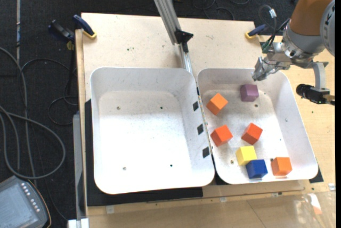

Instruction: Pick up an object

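Camera view: the arm [314, 14] reaches from the right, the gripper [260, 74] over the right bin's [298, 115] far edge, near the purple cube [249, 92], holding nothing.

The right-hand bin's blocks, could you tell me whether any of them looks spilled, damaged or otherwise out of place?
Nothing stands out. The right bin holds all seven blocks inside its walls: a purple block, four orange ones, a yellow block and a blue block touching it. None looks damaged. The gripper sits above the bin's far rim, beside the purple block.
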### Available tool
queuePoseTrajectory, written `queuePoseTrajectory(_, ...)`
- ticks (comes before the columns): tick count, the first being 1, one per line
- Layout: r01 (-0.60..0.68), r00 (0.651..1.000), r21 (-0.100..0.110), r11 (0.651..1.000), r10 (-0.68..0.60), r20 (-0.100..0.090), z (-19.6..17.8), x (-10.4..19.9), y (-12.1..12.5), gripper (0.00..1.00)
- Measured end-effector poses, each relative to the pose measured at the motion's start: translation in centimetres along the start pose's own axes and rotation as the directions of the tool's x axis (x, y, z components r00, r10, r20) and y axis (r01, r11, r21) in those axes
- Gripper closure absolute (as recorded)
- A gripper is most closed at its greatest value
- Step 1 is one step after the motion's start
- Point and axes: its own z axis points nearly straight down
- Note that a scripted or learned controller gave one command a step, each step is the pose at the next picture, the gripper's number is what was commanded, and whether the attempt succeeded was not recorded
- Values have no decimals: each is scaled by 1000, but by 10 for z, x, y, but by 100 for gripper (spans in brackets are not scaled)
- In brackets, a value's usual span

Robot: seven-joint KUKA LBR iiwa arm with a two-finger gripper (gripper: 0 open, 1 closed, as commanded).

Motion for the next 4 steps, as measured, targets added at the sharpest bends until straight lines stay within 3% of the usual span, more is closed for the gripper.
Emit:
queuePoseTrajectory(3,6,1000,6,1000,-6,-4,-15,141,-60,100)
queuePoseTrajectory(4,5,1000,8,1000,-5,-4,-16,190,-92,100)
